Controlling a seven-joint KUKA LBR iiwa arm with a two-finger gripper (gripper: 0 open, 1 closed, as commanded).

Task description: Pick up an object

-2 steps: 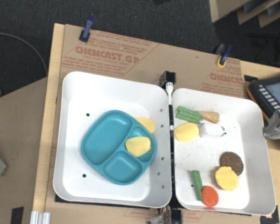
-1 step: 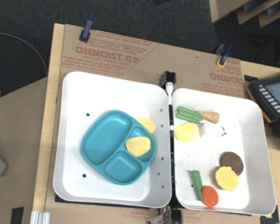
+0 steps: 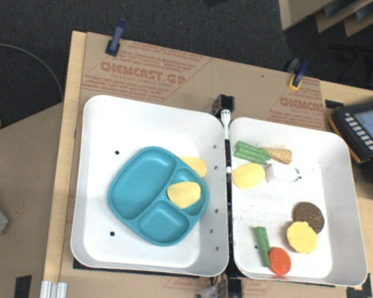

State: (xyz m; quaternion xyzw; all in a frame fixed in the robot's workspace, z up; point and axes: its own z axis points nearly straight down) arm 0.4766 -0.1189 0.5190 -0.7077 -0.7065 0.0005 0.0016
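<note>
Objects crowd the right bin's [image 3: 347,207] inner half: green stick [image 3: 251,152], yellow lump [image 3: 247,176], brown disc [image 3: 308,215], carrot [image 3: 273,251] near the front rim. Its right side lies open. A blue tray [image 3: 138,186] occupies the left bin [image 3: 103,138].

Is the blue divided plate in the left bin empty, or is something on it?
Not empty. The blue divided plate lies flat in the left bin with a yellow piece in one compartment; another yellow piece sits at its rim.

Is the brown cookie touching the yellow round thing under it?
Touching. In the camera view, the flat round dark brown cookie overlaps the top edge of the round yellow toy piece in the right white bin, no gap between them.
</note>
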